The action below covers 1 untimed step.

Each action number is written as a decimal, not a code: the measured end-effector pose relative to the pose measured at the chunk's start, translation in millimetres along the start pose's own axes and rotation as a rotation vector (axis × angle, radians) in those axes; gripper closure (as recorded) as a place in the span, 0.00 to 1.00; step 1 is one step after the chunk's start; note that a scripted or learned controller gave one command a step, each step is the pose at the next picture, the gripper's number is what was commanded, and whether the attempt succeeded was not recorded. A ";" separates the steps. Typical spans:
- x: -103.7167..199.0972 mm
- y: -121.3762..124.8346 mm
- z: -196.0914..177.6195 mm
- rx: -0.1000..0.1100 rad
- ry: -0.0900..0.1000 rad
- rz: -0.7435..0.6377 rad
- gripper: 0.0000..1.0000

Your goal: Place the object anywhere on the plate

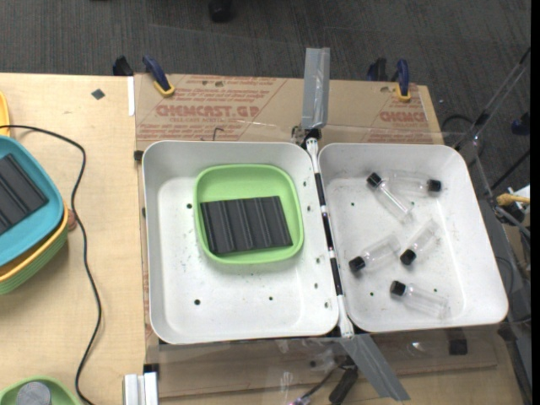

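Your objects are five clear tubes with black caps, scattered in the right bin: one tube near the top, another beside it, a pair mid-bin, one low. The green plate sits in the left bin, holding a dark ribbed pad. Pick the low tube, well apart from the rest, and grasp it across its width. You can't tell the gripper's state here, and the clear tube bodies are hard to trace against white

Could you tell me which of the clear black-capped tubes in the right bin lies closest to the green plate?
The tube at the right bin's left side, black cap pointing toward the divider. The other four lie farther right of the green plate.
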State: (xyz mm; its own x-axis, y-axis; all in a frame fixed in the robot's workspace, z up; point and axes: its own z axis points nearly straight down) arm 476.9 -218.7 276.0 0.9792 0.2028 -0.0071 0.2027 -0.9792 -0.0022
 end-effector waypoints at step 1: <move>-0.5 3.2 26.3 0.001 0.000 0.003 0.00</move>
State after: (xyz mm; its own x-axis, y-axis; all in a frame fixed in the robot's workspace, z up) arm 476.8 -222.0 249.8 0.9798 0.2000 -0.0068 0.2000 -0.9798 -0.0028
